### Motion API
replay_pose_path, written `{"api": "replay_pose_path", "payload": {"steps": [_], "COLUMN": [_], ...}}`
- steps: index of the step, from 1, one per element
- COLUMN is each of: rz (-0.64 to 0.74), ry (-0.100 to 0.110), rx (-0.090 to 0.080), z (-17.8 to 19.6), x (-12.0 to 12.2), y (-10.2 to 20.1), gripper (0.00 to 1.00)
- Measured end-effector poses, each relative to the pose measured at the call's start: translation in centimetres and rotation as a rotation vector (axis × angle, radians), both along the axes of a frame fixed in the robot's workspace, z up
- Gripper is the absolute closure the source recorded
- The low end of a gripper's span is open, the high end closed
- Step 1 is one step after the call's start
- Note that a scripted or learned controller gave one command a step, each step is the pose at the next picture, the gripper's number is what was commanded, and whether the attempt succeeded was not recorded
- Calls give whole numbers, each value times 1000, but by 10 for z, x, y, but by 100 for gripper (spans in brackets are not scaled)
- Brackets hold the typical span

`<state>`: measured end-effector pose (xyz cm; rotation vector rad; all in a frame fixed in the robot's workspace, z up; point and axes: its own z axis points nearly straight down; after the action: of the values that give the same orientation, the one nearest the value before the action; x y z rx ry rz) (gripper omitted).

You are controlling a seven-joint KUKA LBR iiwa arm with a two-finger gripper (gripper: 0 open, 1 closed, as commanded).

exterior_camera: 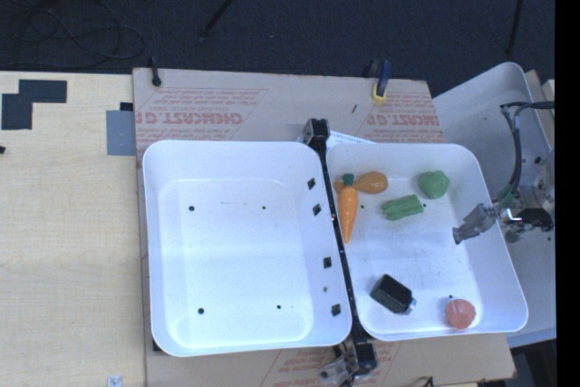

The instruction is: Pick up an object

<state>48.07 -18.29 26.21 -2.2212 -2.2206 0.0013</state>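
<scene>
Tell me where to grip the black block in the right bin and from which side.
Grip the black block across its short width, coming straight down from above. It lies flat and skewed on the right bin's floor, apart from the pink ball and the walls, so both long sides look free. The gripper would likely need turning to match the skew.

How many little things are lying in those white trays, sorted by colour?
Orange: 2, the carrot and an orange lump
Green: 2, a rounded piece and a long piece
Black: 1, a block
Pink-red: 1, a ball
Total: 6
</scene>
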Motion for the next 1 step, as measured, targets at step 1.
{"api": "replay_pose_path", "payload": {"steps": [1], "rz": [0], "ry": [2], "rx": [1], "z": [10], "x": [0], "y": [-1], "gripper": [100]}}
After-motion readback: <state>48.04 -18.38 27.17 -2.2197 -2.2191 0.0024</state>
